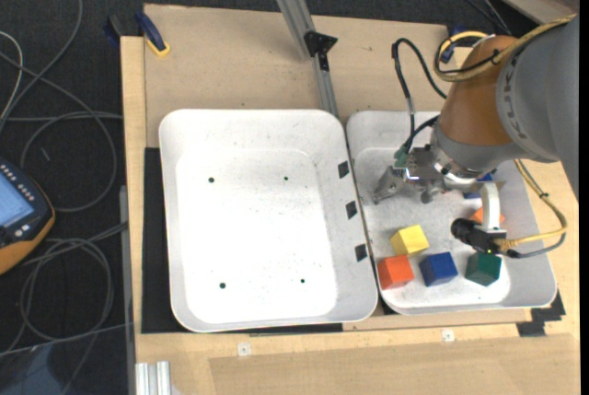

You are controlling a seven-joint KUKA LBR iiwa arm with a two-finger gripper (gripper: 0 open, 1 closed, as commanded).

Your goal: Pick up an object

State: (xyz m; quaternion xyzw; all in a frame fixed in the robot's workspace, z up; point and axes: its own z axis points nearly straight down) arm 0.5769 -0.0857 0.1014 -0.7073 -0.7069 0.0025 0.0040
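Two white bins are set side by side on a wooden bench point(239, 52). The left bin point(184, 145) is the bigger one. The right bin point(368, 131) is where the grey arm point(543, 98) is seen, reaching in from the right with its orange band point(474, 108) above the wrist. The gripper point(405, 186) is hung low over the middle of the right bin, above the blocks. Nothing is seen held in it, and whether it is released or clenched cannot be told from up here.

Four blocks are laid near the front of the right bin. A yellow block point(409, 239) is placed just behind an orange block point(397, 270). A blue block point(439, 268) is set just beside the orange one, and a green block point(483, 268) is found near the blue one, on its right. All four are kept apart from the gripper
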